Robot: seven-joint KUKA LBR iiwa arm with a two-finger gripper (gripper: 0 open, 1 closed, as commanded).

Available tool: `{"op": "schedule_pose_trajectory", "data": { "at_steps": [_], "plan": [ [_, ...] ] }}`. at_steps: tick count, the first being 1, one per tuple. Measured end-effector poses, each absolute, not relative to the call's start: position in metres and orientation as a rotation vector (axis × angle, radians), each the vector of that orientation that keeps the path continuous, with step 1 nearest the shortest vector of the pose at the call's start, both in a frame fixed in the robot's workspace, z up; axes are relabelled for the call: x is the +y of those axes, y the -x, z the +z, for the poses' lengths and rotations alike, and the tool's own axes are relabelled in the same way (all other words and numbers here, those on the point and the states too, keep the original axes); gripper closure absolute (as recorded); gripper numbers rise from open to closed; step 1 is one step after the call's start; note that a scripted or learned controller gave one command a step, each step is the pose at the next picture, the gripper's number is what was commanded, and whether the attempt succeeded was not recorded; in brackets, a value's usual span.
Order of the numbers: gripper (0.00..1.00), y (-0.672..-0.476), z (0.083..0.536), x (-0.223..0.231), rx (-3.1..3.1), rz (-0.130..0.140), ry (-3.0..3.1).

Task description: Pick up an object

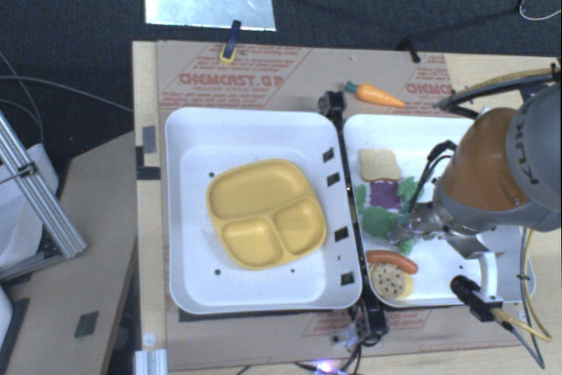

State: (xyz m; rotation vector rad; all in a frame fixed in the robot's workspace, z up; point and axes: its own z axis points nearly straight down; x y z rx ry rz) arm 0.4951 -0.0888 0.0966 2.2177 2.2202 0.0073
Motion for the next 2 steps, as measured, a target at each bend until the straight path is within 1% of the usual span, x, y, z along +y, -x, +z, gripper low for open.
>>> {"op": "schedule_pose_trajectory", "data": {
  "at_steps": [1,2],
  "plan": [
    [1.0,-0.4884,0.1893,-0.0098,2.233,0.014,-2.204],
    [1.0,-0.4885,0.1953,-0.0152,2.225,0.007,-2.213]
  ]
}}
